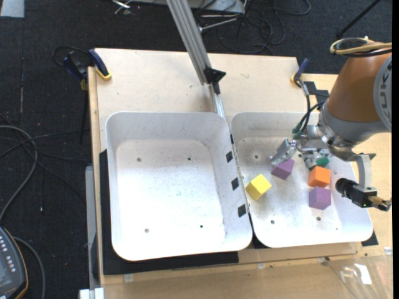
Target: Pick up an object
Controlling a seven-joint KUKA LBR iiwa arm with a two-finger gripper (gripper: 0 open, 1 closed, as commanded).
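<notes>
My claw is low in the right bin, upper area. Fingers look apart, w/ nothing between them. Small purple block sits just below-left of the left fingertip, touching or nearly, can't tell which. Orange cube just right of that, near my wrist. Bigger purple cube right below the orange one. Green bit peeks out under my wrist. Yellow cube near the bin's left wall, apart from the rest. Left bin beside it on the counter.
</notes>
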